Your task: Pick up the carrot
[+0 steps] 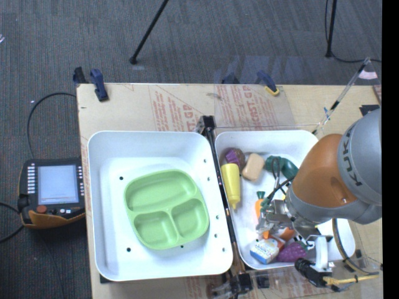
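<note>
At lower right the gripper [272, 220] hangs low in the right bin [299, 137]; its grip cannot be told. The orange carrot [259, 206] lies just left of it. Left, a glossy green divided plate [166, 208]. Farther up, bare cardboard bench [187, 104], then grey carpet [62, 30].

The fingers [269, 222] hung inside the right bin [305, 136], low in its middle. Just left of and slightly behind them lay the carrot [258, 205], and farther left the bottle [231, 184] stretched along the bin's left wall. Behind the fingers sat the bread piece [253, 166], with the leafy vegetable [282, 165] beside it to the right. Right before the fingers lay the small carton [264, 250], next to the grape bunch [290, 251]. Well to the left, the left bin [106, 167] held the divided plate [165, 208]. Both bins rested on the worktop [156, 104].
</note>
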Motion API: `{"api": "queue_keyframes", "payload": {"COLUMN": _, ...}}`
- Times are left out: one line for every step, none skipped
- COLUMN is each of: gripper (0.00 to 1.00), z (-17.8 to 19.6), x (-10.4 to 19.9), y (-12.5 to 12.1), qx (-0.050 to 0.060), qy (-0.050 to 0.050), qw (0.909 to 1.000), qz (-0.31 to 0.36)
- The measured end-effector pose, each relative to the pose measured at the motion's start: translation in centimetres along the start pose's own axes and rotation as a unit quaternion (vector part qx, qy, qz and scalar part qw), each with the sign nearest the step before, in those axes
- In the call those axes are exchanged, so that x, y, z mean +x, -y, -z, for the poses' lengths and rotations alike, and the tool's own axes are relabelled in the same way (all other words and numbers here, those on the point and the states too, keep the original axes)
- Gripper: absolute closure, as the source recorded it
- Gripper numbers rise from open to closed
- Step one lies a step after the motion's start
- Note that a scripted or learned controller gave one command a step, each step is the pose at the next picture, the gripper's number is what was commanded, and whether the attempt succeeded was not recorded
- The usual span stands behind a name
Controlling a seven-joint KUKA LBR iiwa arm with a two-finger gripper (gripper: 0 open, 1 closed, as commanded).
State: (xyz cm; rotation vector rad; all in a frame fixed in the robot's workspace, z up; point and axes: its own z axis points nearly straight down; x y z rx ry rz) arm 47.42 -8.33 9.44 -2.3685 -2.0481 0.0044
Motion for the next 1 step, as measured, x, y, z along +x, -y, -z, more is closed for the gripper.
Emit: {"api": "queue_keyframes", "payload": {"gripper": 1.0, "z": 9.18, "x": 6.43, "y": 0.56, "qx": -0.002, "qy": 0.001, "qw": 0.9878, "qz": -0.156}}
